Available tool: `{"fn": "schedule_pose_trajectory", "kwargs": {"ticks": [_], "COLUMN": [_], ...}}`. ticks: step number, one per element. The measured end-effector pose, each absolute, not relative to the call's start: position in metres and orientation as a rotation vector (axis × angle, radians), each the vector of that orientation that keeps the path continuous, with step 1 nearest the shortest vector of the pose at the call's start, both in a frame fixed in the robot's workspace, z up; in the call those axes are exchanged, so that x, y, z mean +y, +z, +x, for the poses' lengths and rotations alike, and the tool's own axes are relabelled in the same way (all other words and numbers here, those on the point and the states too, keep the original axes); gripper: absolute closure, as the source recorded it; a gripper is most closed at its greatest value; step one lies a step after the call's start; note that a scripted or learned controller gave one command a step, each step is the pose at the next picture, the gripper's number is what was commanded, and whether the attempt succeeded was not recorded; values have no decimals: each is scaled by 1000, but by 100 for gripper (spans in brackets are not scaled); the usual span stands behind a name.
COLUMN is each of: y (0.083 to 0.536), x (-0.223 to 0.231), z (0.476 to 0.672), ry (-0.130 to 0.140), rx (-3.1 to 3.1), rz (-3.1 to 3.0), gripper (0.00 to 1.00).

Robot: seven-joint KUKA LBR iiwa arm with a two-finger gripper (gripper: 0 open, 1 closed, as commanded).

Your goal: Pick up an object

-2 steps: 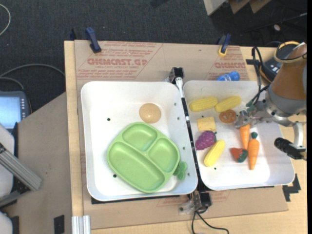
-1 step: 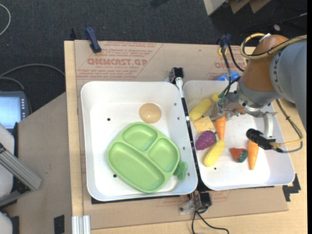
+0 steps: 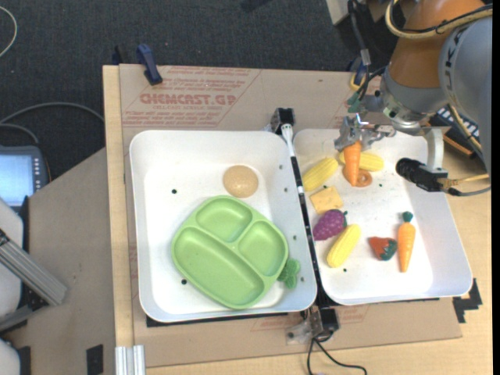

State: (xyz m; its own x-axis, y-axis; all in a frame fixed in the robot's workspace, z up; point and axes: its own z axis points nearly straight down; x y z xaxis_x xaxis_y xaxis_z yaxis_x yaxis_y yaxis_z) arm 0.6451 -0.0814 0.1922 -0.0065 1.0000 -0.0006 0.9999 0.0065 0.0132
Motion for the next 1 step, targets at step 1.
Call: {"fn": "schedule_pose_trajectory", "kwargs": {"ticks": [1], "y": [184], "x": [-22], "z": [583], "ry": [-3], "rx": [2232], "rz": [2221], "gripper": [100]}}
